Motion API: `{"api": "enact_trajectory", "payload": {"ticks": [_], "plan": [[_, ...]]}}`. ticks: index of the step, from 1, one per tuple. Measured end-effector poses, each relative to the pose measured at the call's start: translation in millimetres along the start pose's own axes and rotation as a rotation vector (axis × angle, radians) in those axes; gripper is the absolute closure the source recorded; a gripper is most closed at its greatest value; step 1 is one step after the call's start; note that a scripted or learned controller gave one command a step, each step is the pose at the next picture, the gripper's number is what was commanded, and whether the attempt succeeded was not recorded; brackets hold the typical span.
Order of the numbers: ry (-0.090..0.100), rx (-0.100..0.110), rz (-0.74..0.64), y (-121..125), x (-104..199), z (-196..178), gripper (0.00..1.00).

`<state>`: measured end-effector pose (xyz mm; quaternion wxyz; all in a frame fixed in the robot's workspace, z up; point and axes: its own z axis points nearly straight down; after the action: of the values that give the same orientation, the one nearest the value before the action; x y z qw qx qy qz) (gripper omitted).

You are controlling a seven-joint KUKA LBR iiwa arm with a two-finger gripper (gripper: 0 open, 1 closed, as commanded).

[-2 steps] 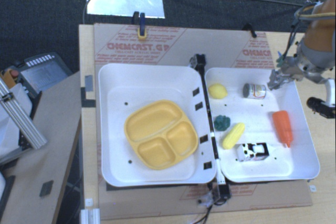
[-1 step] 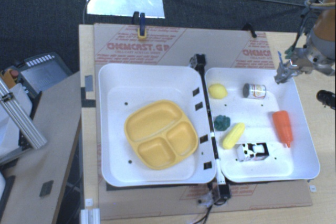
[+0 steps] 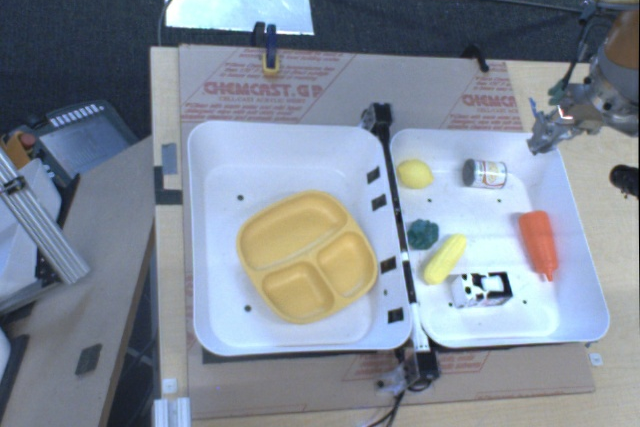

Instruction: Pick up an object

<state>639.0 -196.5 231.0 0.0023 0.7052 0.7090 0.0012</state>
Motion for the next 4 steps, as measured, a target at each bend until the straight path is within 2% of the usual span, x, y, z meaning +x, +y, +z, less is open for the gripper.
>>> {"api": "enact_trajectory", "payload": {"ticks": [1,2,4], "plan": [[0.003,0.002,-0.005,7,59,-6,1.0],[0.004,0.005,-0.004,-2,110,3,1.0],[0.004,0.004,-0.004,-3,203,-5,1.0]]}}
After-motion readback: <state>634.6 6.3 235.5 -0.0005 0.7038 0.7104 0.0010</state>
